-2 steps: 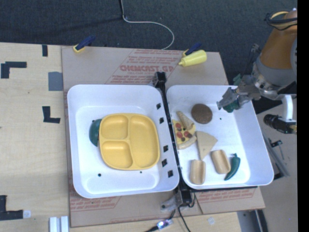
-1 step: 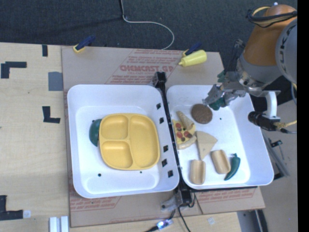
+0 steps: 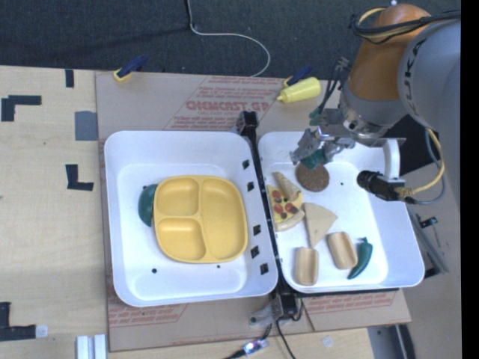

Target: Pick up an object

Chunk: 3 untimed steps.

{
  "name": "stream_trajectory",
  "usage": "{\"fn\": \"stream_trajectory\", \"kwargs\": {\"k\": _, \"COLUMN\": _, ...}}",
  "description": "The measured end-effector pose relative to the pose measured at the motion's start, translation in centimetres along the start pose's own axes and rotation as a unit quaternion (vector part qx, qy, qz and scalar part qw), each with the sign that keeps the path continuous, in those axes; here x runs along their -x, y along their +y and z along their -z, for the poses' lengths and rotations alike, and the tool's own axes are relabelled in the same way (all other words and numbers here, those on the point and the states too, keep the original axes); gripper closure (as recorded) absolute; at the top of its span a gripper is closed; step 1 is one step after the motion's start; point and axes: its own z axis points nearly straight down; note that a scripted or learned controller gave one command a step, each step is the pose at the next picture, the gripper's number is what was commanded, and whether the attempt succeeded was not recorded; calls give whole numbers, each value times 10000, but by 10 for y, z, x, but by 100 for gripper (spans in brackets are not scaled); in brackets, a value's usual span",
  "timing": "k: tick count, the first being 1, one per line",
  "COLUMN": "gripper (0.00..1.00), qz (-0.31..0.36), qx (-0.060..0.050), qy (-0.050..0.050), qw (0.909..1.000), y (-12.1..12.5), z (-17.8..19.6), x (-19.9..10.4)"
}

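Observation:
My gripper [image 3: 317,152] hangs over the back left part of the right bin [image 3: 389,223], directly above a round brown patty [image 3: 313,179]. Close to the patty lie a toy pizza slice [image 3: 286,201] and a tan wedge [image 3: 320,221]. Two tan bread rolls [image 3: 305,265] [image 3: 341,249] and a green pepper [image 3: 361,259] lie toward the front. Something small and teal shows at the gripper's tip; I cannot tell whether it is part of the gripper or a held thing.
In the left bin [image 3: 123,200] sits a yellow divided plate [image 3: 200,217], with a dark green object [image 3: 146,204] tucked under its left edge. A black divider [image 3: 258,200] joins the bins. Yellow clamps [image 3: 299,90] [image 3: 129,67] sit behind them. The arm's black fitting [image 3: 376,184] overhangs the right bin.

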Motion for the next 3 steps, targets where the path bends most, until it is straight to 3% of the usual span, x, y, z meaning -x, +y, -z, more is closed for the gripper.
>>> {"fn": "stream_trajectory", "kwargs": {"k": 1, "gripper": 100, "qz": 9, "qx": -2, "qy": 6, "qw": 10000, "y": -8, "z": 4, "x": -61}}
{"fn": "stream_trajectory", "kwargs": {"k": 2, "gripper": 100, "qz": -12, "qx": -1, "qy": -5, "qw": 10000, "y": -4, "z": 3, "x": -82}}
{"fn": "stream_trajectory", "kwargs": {"k": 3, "gripper": 100, "qz": -22, "qx": -5, "qy": -6, "qw": 10000, "y": -12, "z": 5, "x": -79}}
